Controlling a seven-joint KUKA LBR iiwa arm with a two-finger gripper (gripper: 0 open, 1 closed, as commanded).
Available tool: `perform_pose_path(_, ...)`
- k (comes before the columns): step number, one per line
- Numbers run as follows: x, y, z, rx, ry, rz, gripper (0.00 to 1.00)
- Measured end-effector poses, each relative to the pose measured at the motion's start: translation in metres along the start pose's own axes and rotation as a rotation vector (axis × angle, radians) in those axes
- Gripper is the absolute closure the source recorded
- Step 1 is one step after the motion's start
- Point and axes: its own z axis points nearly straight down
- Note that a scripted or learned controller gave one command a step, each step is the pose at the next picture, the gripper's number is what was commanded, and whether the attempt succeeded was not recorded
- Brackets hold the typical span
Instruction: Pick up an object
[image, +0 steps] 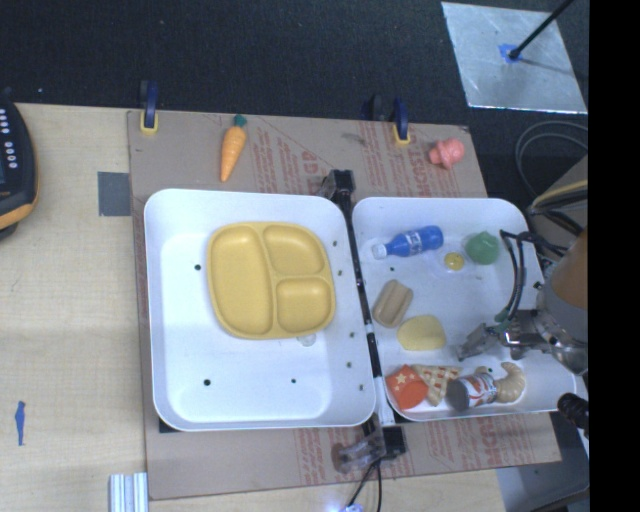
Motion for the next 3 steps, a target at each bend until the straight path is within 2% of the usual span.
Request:
perform_pose_path(1, 0.04, 0.086, -0.002, -0.017, -0.003, -0.016, 0.0)
perform_pose_path(2, -0.016, 0.178, 0.014, 0.001, -0.004, -0.015, 0.0)
perform_pose_path(3, 0.027, 0.181, 0.024, 0.012, 0.0, -0.013, 0.0)
